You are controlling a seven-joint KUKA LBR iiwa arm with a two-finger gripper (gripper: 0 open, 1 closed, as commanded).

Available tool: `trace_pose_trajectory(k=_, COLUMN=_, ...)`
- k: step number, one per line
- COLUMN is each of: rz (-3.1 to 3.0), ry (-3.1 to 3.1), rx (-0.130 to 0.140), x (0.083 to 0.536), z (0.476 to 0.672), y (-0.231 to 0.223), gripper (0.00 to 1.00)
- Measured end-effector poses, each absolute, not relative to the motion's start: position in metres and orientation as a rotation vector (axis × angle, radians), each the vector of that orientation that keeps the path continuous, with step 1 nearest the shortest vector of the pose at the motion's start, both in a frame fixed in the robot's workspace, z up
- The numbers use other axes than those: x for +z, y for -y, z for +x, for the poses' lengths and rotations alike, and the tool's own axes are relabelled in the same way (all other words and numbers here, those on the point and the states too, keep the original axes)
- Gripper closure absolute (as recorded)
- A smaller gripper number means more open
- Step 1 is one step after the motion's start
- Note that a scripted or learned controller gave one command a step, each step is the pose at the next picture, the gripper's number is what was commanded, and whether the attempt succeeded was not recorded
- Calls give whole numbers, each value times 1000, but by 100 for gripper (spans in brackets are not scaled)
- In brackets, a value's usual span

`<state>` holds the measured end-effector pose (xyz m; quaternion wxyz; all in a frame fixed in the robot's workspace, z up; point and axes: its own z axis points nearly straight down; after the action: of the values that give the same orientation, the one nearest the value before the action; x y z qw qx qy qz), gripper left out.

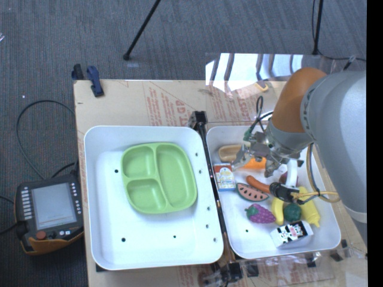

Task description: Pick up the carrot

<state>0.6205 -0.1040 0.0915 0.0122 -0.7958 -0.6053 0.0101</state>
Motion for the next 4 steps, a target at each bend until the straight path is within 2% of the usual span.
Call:
trace_pose_trajectory(k=1, rz=-2476, ry=1890, rx=34, x=101, z=621, y=104, gripper=100)
trace_pose_trajectory(k=2, rz=-2235, ry=2196, rx=5, x=85, z=538, y=111, gripper=100)
trace_pose_trajectory(k=3, rz=-2452, ry=1955, rx=-2, x=188, z=513, y=13, gripper=100)
trace_pose_trajectory(k=4, rz=-2449, ry=1947, rx=13, x=193, z=512, y=15, gripper=100)
